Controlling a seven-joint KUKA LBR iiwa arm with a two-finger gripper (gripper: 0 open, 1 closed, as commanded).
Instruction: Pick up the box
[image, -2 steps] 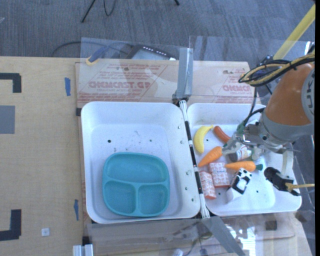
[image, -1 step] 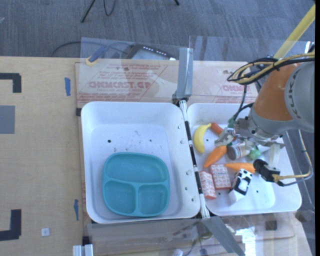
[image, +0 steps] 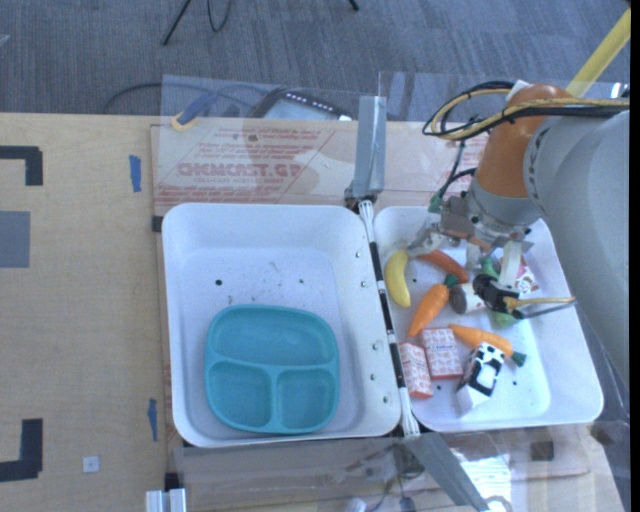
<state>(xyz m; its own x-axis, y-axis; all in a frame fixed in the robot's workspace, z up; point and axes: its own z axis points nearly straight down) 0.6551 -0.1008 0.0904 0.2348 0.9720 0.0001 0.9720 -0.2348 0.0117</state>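
Observation:
Two small red boxes lie in the right bin (image: 570, 400): one pink-red (image: 441, 352) near the middle, and a darker one (image: 415, 370) against the bin's left wall. A black-and-white patterned box (image: 483, 372) lies just to their right. My gripper (image: 468, 258) hangs over the bin's far half, above an orange carrot (image: 443, 263) and well apart from the red boxes. Nothing shows in its grasp.
The right bin also holds a yellow banana (image: 397, 277), a second carrot (image: 430, 308), a third carrot (image: 482, 339) and a white-and-red carton (image: 516, 274) under the wrist. In the left bin (image: 200, 240) sits a teal divided plate (image: 271, 368).

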